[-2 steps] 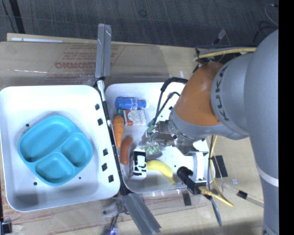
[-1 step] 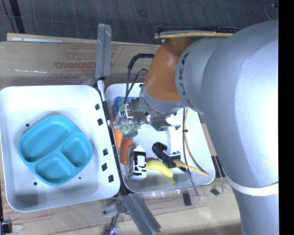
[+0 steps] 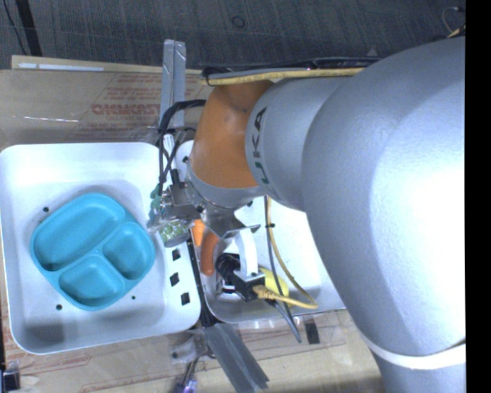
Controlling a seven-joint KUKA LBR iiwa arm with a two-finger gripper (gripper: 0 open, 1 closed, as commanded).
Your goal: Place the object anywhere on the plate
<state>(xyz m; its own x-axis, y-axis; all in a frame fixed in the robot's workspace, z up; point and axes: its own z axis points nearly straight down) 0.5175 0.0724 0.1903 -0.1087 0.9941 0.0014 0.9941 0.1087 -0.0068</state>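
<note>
I am looking down at a slant on two shallow white bins on a bench. The left bin (image 3: pixel 16 219) holds a blue plate (image 3: pixel 92 252) with three compartments, lying toward that bin's near left part, with nothing on it that I can see. The grey arm (image 3: pixel 368 187) with its orange band (image 3: pixel 225 150) covers most of the right bin (image 3: pixel 229 311). The gripper (image 3: pixel 203 248) hangs just over the divide between the bins, at the right bin's left edge. A small orange object (image 3: pixel 202 248) shows right at the gripper, but cables and the wrist crowd it, so I cannot tell whether the claw is open, closed, or holding it. By my judgement the step in hand is the grasp or the first lift. To do it well, I would confirm the object rises with the claw, clear the bin walls, then carry left and lower over the plate's widest compartment.
</note>
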